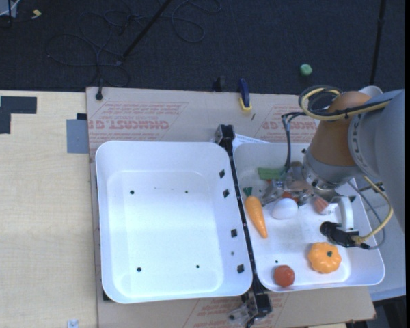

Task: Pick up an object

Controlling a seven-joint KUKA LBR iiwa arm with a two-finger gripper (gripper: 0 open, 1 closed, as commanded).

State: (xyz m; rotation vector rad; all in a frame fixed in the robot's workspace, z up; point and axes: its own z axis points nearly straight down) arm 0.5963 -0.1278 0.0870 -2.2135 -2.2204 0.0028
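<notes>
I think this is a robot lab; I see two white bins (164, 156) clipped side by side on a cardboard sheet (157, 118) over a pale wood bench (34, 217); black cables (191, 12) lie loose on dark carpet (260, 39); my big grey arm (379, 149) has wires on it.

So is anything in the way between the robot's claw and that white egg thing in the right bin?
Nothing visible blocks it. The gripper hangs right over the white egg, at its upper edge. The carrot lies just to the egg's left, close enough to get bumped. The pumpkin and tomato sit well clear.
</notes>
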